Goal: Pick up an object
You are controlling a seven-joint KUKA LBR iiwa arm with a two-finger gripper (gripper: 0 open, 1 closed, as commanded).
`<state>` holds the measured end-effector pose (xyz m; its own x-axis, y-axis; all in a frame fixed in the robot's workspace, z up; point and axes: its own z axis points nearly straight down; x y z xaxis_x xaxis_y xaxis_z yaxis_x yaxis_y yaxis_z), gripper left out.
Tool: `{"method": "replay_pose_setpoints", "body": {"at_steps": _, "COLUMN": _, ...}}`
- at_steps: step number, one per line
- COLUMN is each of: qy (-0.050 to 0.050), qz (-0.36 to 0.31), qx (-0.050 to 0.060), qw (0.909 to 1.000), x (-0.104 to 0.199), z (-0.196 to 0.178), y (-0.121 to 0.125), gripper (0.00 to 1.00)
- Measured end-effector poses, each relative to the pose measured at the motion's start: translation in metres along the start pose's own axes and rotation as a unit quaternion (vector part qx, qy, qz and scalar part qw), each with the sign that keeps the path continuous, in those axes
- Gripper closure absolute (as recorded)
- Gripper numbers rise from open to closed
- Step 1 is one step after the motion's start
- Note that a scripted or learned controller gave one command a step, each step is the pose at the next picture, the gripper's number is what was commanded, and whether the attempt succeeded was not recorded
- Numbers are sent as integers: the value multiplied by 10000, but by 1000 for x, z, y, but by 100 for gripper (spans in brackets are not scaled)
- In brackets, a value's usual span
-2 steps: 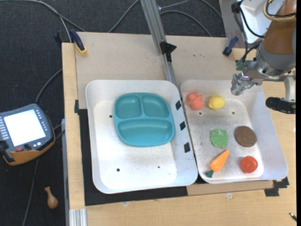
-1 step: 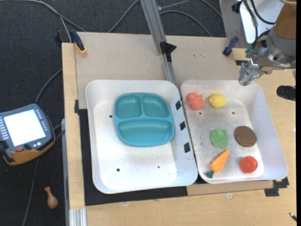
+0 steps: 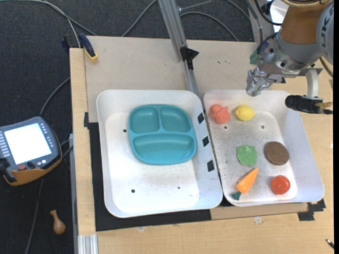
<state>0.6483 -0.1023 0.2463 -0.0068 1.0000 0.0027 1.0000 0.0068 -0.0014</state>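
Two white bins point(image 3: 159, 205); one teal plate point(image 3: 161, 134) — six toy foods point(image 3: 244, 112).

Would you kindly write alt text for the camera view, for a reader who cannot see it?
A gripper hangs over the far edge of the right bin, which holds a lemon, pink toy, green piece, brown disc, carrot and tomato. The left bin holds a teal tray.

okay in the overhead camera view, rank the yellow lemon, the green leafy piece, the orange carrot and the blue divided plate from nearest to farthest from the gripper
From the gripper:
1. Yellow lemon, just below it in the right bin.
2. Green leafy piece, mid-bin.
3. Orange carrot, the bin's near edge. Blue divided plate, in the left bin, is too close to rank against the carrot.
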Motion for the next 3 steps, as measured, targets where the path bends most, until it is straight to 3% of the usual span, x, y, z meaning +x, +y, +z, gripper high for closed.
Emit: {"method": "replay_pose_setpoints", "body": {"at_steps": 3, "qy": 1, "qz": -2, "qx": -23, "qw": 10000, "x": 173, "z": -1, "y": 10, "gripper": 100}}
